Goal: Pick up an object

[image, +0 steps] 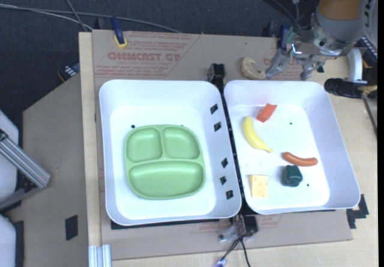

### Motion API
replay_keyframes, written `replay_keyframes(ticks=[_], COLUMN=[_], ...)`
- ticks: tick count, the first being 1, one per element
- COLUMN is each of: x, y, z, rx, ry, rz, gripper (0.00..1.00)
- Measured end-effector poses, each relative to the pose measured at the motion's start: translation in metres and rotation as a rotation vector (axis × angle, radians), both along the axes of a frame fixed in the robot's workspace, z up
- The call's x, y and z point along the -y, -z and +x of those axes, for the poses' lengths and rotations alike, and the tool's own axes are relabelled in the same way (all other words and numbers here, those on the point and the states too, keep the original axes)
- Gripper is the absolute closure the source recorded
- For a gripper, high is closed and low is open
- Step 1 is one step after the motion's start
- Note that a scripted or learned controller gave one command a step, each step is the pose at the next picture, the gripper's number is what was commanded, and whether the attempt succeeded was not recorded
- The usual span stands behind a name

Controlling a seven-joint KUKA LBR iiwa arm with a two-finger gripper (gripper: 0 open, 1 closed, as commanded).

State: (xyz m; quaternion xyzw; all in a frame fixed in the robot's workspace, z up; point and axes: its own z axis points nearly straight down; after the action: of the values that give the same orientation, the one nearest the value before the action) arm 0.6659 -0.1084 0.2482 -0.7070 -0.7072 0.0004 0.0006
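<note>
**Gripper waits beyond the far rim, toys lie loose in the right bin**

The gripper [295,63] hangs above the bench just past the far edge of the right bin [336,140], its two fingers spread apart with nothing between them. It sits high and outside the bin, which reads as a ready stance: clear of the walls, free to drop onto whichever piece is chosen.

All the candidates for picking lie in that right bin, nearer to the viewer than the gripper. Closest to it is the small red-orange block [267,112], toward the far left of the bin floor. Just near of that lies the yellow banana [255,134], slanting along the left side. Further near and to the right lies the orange sausage [300,159], with the dark green lump [292,176] just beside it on its near side. The pale yellow cheese slice [259,185] rests at the near left corner. The pieces are mostly spaced apart, which should give the fingers room around any one of them.

The left bin [114,140] holds a green divided plate [164,161], lying flat in its middle, well apart from the gripper. A beige curved object [252,68] rests on the bench outside the bins, just left of the gripper.

No pick is under way yet, as I judge it; the red-orange block looks the shortest reach.
</note>
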Motion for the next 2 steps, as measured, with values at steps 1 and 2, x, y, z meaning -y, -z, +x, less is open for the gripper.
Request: replay_keyframes(ticks=[1,2], x=[-0.001,0.007], y=[0.042,0.101], z=[-0.003,-0.006], rx=[-0.004,-0.006], ry=[0.0,0.001], rz=[0.001,0.001], gripper=[0.0,0.0])
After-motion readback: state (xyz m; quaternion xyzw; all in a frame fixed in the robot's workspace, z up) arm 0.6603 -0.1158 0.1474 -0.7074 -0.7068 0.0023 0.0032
